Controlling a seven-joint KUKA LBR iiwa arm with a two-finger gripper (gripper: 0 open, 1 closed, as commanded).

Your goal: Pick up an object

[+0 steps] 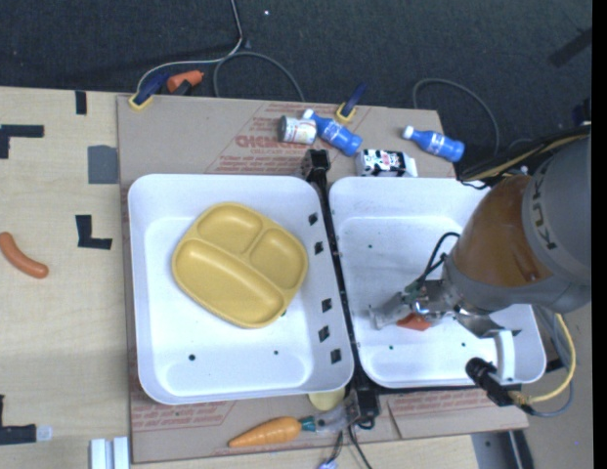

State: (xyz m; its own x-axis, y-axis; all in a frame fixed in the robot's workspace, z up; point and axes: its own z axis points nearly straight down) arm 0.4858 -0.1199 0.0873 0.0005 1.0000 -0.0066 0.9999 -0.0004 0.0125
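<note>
A small red thing (416, 322) lies low in the right bin (381, 360), toward 4 o'clock in the camera view. The end effector (401, 308) sits right over it, likely so it can grab it. I cannot tell how wide it is or if it holds anything. At 9 o'clock from there, a yellow plate (239, 262) rests in the left bin (151, 291). A carrot (266, 432) lies on the table by the bins' near edge.

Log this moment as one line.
arm: in right bin | pincer: low over red object | grasp: unconfirmed | yellow tray: left bin
</note>
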